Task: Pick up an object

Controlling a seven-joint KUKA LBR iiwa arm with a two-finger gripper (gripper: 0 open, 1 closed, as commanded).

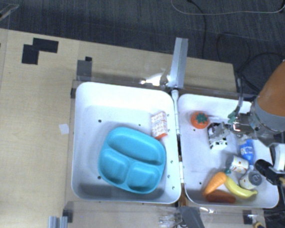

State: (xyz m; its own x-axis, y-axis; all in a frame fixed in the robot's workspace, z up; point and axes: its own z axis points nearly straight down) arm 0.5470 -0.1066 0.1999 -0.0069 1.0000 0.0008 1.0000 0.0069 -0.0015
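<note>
Gripper [217, 134] hangs low in the right bin [192, 180], empty, its fingers slightly apart. At its ten o'clock sits a tomato [199, 119]. At five o'clock a carrot [216, 181] lies with its tip pointing to one o'clock, a banana [239, 189] touching it. The left bin [85, 130] holds a blue tray [131, 159].
</note>
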